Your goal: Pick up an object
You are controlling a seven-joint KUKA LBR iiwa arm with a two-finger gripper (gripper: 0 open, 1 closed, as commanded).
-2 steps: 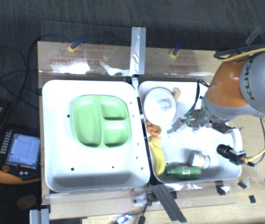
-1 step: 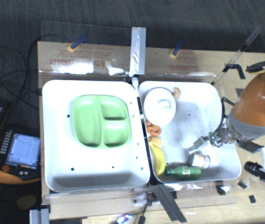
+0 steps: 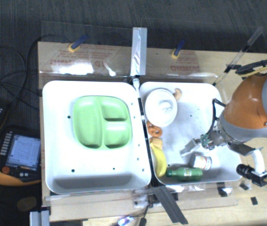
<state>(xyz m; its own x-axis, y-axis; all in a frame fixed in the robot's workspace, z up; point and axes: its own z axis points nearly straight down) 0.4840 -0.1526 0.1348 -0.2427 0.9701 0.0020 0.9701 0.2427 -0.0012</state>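
Right bin [image 3: 190, 126] | pincer [image 3: 194, 145] above small bottle [image 3: 201, 162] | grip unclear

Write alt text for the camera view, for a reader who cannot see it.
A grey robot arm with an orange band reaches from the right into the right bin, its gripper low over a small white bottle and a green bottle. That bin also holds a banana and a white bowl; the left bin holds a green divided tray.

Claw [image 3: 193, 145] hangs in the right bin [image 3: 190, 121], near a green bottle [image 3: 184, 173].
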